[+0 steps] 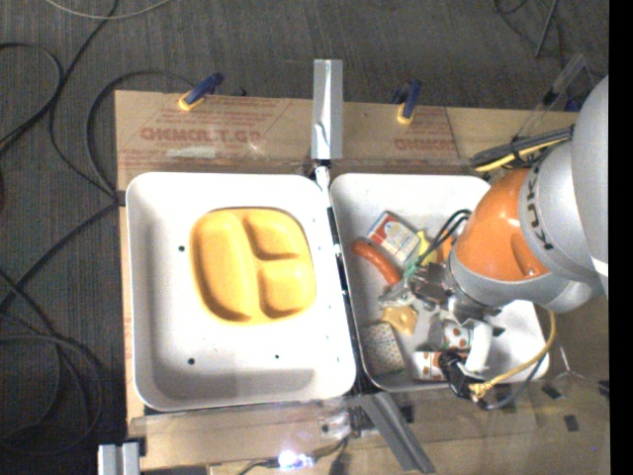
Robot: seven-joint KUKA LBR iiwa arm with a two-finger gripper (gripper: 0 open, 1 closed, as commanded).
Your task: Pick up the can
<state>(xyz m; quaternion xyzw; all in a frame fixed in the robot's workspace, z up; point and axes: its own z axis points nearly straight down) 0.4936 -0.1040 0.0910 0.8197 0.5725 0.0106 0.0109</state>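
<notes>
Overhead, in the single camera view, the can (396, 236) lies in the upper middle of the right bin (415, 183), its red, white and yellow label turned up. It appears tipped over rather than standing, though that is hard to read. An orange, sausage-shaped item (373, 257) sits just beside it, towards the lower left. Further down the frame are a tan scrap (400, 317), a grey speckled pad (382, 342) and a small red-and-white item (427, 365) near the bin's lower wall.

The arm (514, 255) reaches in from the right edge, its orange band over the bin's right half. The gripper (450, 330) hangs low in the bin, below and to the right of the can and apart from it — whether it is spread or pressed together cannot be told, and nothing can be seen held in it.

The left bin (158, 295) carries a yellow divided tray (252, 263), well apart from the action.

By the look of it, the can is stiff and will not give under pressure, but its smooth, curved wall could slip or roll. Its weight depends on whether it is full — that cannot be judged here. The safest hold seems to be across the body at mid-length, clear of the orange neighbour.
</notes>
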